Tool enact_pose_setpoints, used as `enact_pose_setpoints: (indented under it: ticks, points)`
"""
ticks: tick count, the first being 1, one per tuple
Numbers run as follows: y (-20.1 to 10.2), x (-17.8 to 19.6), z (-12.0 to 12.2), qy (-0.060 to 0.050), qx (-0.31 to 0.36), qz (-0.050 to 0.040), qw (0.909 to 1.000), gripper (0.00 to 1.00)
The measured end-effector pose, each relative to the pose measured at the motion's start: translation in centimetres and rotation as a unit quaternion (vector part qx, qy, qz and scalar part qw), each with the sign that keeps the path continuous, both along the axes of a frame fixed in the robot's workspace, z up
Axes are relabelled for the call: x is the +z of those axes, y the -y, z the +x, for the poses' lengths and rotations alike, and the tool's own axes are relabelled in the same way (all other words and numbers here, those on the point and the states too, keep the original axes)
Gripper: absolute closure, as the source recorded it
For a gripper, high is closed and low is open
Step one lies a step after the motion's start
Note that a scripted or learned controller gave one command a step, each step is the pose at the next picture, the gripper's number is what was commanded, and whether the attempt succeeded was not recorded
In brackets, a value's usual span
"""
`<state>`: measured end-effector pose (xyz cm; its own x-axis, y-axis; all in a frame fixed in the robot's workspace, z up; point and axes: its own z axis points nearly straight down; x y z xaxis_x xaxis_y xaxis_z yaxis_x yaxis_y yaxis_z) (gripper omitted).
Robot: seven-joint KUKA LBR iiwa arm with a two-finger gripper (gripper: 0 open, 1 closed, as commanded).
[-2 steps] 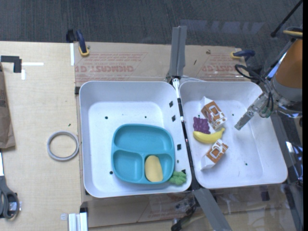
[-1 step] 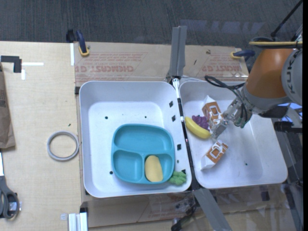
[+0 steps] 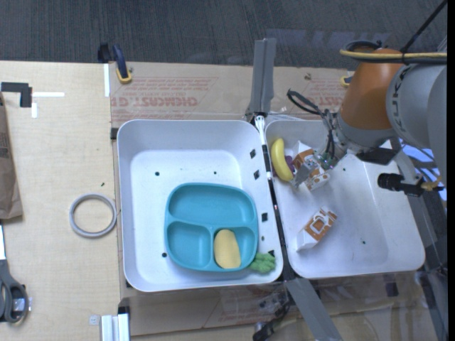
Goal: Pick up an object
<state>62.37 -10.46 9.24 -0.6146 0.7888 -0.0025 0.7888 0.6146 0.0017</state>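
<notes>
Camera view: the claw (image 3: 318,168) is seen low in the right bin (image 3: 370,254), at a small orange-and-white carton (image 3: 307,168) just beside a banana (image 3: 281,159); whether it is open or closed cannot be told. The carton is judged light, thin-walled and easily crushed, best taken across its flat sides. A second carton (image 3: 318,227) lies apart, nearer the front. In the left bin (image 3: 142,212) a blue divided tray (image 3: 206,212) holds a yellow oval piece (image 3: 227,249); a green item (image 3: 264,263) lies beside the tray.

Wooden bench (image 3: 57,169) bears left bin (image 3: 135,190), right bin (image 3: 384,240), tape ring (image 3: 92,214), scissors (image 3: 13,297).
</notes>
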Motion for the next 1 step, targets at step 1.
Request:
enact_pose_setpoints:
  ticks: [1]
  points:
    - [0.04, 1.13, 0.15, 0.002, 0.001, -0.0009, 1.0, 1.0]
